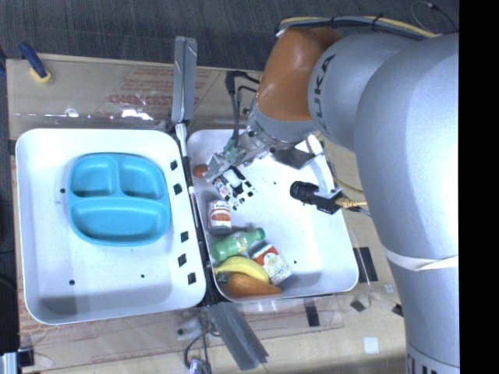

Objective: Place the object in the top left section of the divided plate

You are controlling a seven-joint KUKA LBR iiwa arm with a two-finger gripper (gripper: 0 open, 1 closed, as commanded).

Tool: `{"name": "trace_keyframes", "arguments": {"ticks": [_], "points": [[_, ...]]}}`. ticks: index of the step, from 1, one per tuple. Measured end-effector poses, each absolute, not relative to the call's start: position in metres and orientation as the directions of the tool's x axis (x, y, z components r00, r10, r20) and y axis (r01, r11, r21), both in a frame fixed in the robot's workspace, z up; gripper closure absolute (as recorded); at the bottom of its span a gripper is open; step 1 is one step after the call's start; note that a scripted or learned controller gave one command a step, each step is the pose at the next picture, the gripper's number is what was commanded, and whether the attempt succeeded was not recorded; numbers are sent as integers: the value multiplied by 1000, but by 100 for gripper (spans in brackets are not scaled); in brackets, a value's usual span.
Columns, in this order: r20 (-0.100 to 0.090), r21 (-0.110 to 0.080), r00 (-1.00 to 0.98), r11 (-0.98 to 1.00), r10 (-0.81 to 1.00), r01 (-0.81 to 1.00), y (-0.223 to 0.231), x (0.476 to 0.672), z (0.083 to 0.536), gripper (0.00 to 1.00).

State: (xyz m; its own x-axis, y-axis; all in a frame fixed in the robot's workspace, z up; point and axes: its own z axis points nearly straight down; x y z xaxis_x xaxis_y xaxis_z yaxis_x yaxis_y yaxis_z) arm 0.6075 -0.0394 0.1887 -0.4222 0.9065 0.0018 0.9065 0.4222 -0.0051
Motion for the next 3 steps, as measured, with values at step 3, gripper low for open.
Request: {"name": "trace_keyframes", "arguments": {"ticks": [3], "points": [[0,-1,-703,703,711,711,176,657,215,100]]}}
